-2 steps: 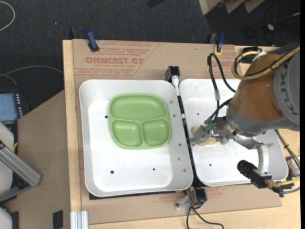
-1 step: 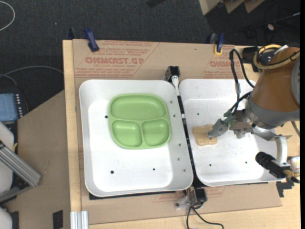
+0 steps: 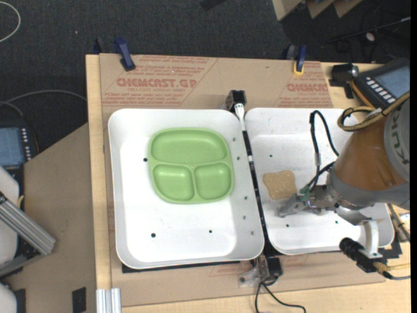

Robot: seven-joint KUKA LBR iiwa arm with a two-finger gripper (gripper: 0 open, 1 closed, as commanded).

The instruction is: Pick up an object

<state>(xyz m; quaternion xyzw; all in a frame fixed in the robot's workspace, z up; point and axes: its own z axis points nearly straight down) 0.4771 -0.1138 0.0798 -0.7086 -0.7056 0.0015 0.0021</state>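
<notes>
End effector (image 3: pixel 291 205), grip state unclear, reaches low beside tan sponge (image 3: pixel 280 184) in right bin (image 3: pixel 306 240).

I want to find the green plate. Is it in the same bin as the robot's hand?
No, the green plate lies in the left bin, while the gripper is down in the right bin beside a tan sponge.

— What do you have under the bench?

— Dark grey carpet (image 3: pixel 163 12), running across from nine to twelve o'clock, with thin pale cables (image 3: pixel 39 100) curling over it at nine.

— And the bench itself?

— You're looking at a light wooden top (image 3: pixel 98 175) covered by a brown cardboard sheet (image 3: pixel 195 77) with red lettering. A blue clamp (image 3: pixel 124 53) holds its far edge at eleven o'clock, a yellow-and-blue clamp (image 3: pixel 299 60) at one.

— Anything at seven?

— An aluminium rail (image 3: pixel 26 227) lying aslant.
</notes>
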